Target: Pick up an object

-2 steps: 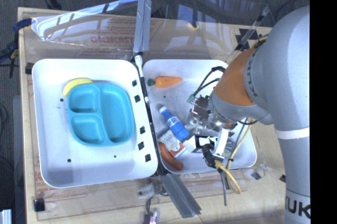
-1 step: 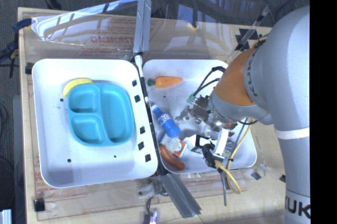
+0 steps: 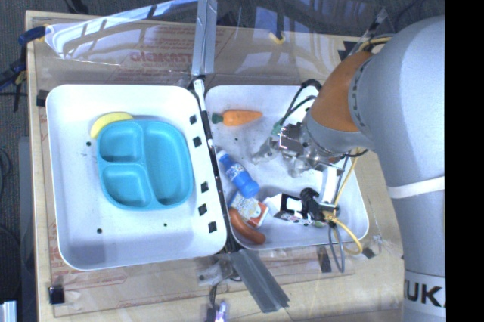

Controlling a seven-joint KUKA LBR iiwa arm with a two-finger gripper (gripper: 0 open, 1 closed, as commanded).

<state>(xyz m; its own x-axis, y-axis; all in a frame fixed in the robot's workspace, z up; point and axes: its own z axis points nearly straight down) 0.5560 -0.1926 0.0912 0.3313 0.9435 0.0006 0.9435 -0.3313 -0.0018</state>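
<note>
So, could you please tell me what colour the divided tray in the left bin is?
The divided tray is light blue, seen clearly in the camera view.

Against the right bin's (image 3: 355,226) left wall lie the pickable things — an orange carrot (image 3: 242,117) farthest back, a blue bottle (image 3: 237,176) midway, a sausage (image 3: 248,229) nearest.

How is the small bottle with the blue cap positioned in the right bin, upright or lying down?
Lying down. The bottle shows its full side from above, stretched diagonally along the right bin's floor, near the left wall.
</note>
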